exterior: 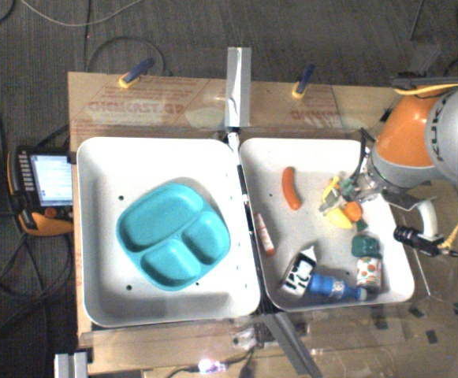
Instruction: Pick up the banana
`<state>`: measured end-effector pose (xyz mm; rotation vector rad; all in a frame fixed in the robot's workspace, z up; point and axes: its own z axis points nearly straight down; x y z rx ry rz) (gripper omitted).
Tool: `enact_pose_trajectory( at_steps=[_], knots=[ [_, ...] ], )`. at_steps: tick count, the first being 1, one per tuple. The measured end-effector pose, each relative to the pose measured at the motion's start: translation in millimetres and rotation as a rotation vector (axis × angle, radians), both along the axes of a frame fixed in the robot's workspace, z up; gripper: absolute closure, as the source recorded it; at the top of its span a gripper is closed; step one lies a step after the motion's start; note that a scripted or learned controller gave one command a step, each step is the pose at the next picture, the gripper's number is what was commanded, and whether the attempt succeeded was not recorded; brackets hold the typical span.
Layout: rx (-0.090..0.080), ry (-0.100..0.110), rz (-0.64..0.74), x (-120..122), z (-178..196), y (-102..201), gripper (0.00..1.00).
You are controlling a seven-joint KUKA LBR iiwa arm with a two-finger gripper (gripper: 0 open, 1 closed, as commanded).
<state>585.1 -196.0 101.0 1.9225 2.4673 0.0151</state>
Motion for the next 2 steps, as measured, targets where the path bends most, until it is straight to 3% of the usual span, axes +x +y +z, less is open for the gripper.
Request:
enact_pose_trajectory(
  at_steps=[1,2],
  knots=[
    [-0.001,0.011,-0.044,36,-10,40,1.00],
    [-0.001,0.018,-0.321,80,92,33,1.00]
  ],
)
